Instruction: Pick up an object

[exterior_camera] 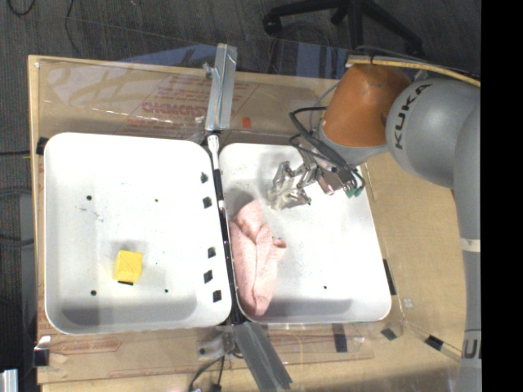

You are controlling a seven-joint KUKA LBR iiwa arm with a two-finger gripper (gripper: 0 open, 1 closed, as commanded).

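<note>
Cloth [255, 256], pink and crumpled, lies just below the jaws and slightly to their left, against the right bin's [359, 300] left wall. It looks light and limp, so I judge a pinch on a raised fold near its upper end would serve best; a flat patch would likely slip. Gripper [290, 188] hangs over the bin's upper middle, apart from the cloth, nothing visibly between its jaws; how wide they stand I cannot tell. Arm [425, 129] reaches in from the right, wrist bent down.
</note>
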